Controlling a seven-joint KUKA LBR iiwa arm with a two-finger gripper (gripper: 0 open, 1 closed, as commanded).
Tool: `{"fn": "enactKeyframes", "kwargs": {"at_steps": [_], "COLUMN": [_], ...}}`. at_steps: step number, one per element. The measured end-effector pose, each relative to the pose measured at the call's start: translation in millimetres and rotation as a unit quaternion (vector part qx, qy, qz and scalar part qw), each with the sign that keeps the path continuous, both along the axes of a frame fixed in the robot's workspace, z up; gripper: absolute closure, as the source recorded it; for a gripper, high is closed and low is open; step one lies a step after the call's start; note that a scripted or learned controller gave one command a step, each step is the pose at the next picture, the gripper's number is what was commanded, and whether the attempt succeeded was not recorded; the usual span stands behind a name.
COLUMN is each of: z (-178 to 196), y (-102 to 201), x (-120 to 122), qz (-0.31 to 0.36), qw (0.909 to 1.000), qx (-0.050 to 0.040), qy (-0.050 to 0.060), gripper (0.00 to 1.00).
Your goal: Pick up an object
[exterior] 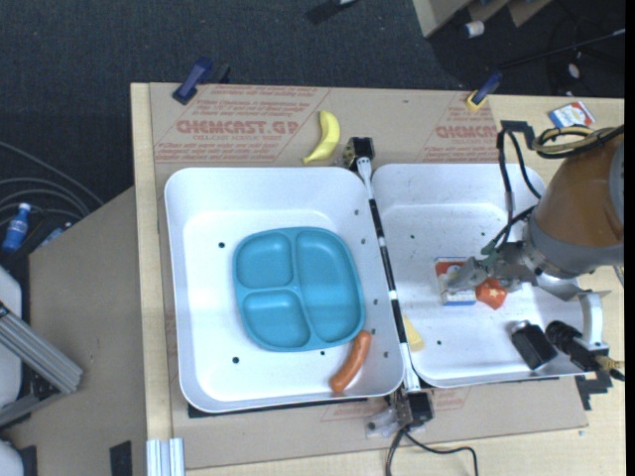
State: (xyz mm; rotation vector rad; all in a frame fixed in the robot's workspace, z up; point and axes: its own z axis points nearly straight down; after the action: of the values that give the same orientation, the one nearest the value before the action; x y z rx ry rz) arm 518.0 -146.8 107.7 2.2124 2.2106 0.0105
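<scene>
I count, left bin [189,266]: one blue divided plate [298,288], one sausage [350,362] at its near right corner. On the board behind: one banana [323,137]. Right bin [437,191]: one small red object [491,293] against one flat packet [454,278], under the gripper [483,278]; its grasp I cannot tell.

Tray [298,289] in left bin [198,206]; sausage [350,362] at tray's front-right.
</scene>
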Motion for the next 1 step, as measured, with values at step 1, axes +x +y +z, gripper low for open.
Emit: {"fn": "enactKeyframes", "kwargs": {"at_steps": [1], "z": [9.9], "y": [0.1], "x": [0.4], "qz": [0.000], "qw": [1.0000], "qx": [-0.0002], "qy": [-0.001], "gripper": [1.00]}}
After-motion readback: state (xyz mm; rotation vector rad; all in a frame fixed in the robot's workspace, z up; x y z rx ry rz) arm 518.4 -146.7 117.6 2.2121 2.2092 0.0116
